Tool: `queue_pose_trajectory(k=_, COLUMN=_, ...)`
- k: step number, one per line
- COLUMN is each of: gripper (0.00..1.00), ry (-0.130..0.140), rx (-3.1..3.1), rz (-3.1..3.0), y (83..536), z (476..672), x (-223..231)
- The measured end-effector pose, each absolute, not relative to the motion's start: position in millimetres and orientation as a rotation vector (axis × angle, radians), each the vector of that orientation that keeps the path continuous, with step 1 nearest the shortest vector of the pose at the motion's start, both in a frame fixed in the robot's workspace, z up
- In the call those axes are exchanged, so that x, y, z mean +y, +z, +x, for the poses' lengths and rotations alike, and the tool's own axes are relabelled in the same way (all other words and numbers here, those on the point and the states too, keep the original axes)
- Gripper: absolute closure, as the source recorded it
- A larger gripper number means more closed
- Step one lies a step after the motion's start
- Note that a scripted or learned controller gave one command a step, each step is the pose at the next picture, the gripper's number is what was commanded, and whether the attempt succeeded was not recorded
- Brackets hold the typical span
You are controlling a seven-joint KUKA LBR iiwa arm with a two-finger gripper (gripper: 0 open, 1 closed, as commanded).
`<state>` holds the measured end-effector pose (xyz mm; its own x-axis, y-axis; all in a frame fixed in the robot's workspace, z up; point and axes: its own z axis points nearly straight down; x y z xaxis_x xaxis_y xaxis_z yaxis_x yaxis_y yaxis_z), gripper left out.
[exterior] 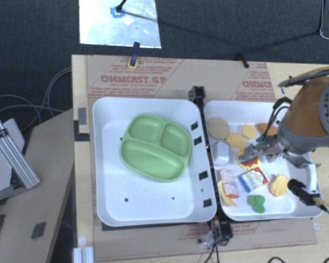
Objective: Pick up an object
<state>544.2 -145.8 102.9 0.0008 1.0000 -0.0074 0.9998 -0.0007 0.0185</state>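
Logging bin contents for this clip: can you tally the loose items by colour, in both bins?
Green: 2, divided plate, small leafy piece
Tan/yellow: 5
Red/orange: 1
Pink packet: 1
Blue packet: 1
Total: 10, small ones approximate

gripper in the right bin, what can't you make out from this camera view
- Gripper, camera view: blurred and small against the toy food, so its state and whether it holds anything cannot be told.
- Red item under it: partly covered by the gripper; kind unclear.
- Arm: cut off by the right edge.
- Packet label: too small to read.
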Motion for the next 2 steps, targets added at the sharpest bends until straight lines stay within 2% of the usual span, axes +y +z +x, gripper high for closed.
queue_pose_trajectory(k=1, gripper=1.00, ry=0.004, rx=2.220, rz=2.217, y=106.0, z=540.6, x=-142.4)
queue_pose_trajectory(k=2, gripper=1.00, ry=0.005, rx=2.224, rz=2.213, y=164.1, z=541.2, x=-133.2)
